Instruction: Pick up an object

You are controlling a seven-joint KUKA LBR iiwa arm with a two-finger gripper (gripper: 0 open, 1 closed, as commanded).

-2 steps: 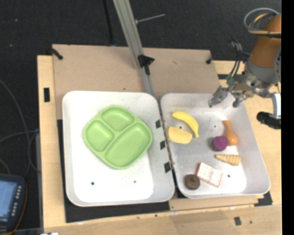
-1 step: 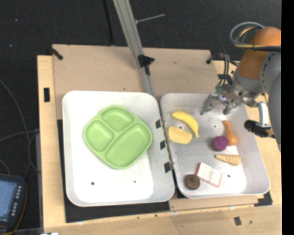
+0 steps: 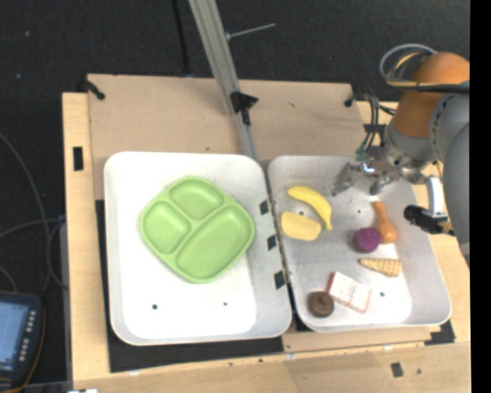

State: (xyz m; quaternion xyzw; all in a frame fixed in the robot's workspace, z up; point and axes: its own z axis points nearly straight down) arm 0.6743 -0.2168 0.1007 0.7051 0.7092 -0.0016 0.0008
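My gripper (image 3: pixel 357 183) hangs over the far part of the right bin (image 3: pixel 419 289), its two fingers spread open with nothing between them. A yellow banana (image 3: pixel 312 204) lies just to its left, with a pale yellow piece (image 3: pixel 300 227) below that. An orange carrot (image 3: pixel 383 221) sits just below the gripper's right finger, touching a purple plum (image 3: pixel 366 239). Nearer the front lie a waffle cone (image 3: pixel 381 266), a pink and white box (image 3: pixel 349 292) and a brown donut (image 3: pixel 320 304).
The left bin (image 3: pixel 124 219) holds a green divided plate (image 3: pixel 198 228). A slanted metal pole (image 3: pixel 218 51) stands behind the bins, ending near their shared far corner. The arm's grey and orange body (image 3: pixel 430 105) fills the right edge.
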